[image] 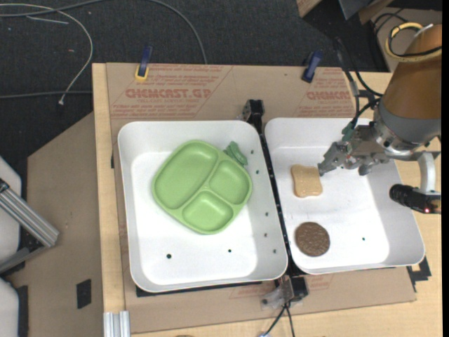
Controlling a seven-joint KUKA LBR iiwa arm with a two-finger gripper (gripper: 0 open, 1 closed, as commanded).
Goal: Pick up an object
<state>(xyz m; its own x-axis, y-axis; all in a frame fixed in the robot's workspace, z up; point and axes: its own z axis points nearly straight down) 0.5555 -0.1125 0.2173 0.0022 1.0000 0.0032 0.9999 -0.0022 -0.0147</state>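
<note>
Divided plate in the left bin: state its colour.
Light green; the divided plate shows plainly in the camera view.

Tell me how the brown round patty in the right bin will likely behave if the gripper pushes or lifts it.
The brown round patty lies flat like a low disc, so it would probably slide across the right bin rather than roll or tip. It looks like toy food, likely light and fairly stiff. Being so thin, its edge may be hard for the gripper to pinch.
</note>
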